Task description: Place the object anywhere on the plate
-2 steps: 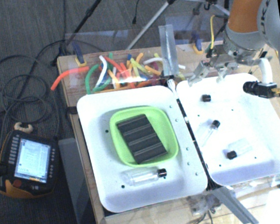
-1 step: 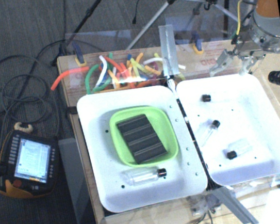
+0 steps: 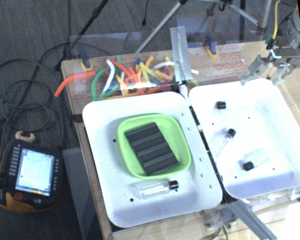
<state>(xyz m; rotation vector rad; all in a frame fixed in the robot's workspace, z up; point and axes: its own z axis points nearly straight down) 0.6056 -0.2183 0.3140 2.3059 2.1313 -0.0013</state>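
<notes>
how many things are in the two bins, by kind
green plate: 1
dark ridged block on the plate: 1
clear vials with black caps: 4
total: 6

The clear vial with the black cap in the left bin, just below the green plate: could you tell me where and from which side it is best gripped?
Grip the vial at the middle of its clear body, coming straight down from above. It lies on its side, cap toward the right, so fingers should close across its narrow width. Keep clear of the green plate close behind it.
</notes>
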